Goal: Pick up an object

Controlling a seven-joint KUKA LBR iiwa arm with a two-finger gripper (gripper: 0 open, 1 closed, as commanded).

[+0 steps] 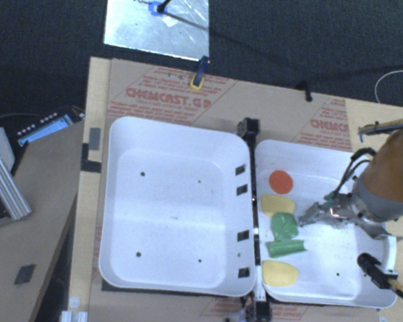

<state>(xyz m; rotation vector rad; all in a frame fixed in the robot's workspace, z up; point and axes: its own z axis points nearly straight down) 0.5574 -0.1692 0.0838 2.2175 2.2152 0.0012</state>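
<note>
The right bin (322, 277) holds several small objects along its left side: an orange-red disc (281, 180), a pale yellow piece (277, 204), a green lump (283, 226), a flat green piece (285, 248) and a yellow piece (279, 274). My gripper (310, 213) reaches in from the right, low over the bin, its tip just right of the green lump and the pale yellow piece. Nothing shows between its fingers.
The left bin (174, 204) lies beside the right one, with black clips (246, 220) along the shared wall. The arm's orange band (397, 170) hangs over the right bin's right edge. A black fitting (374, 269) sits at that bin's right rim.
</note>
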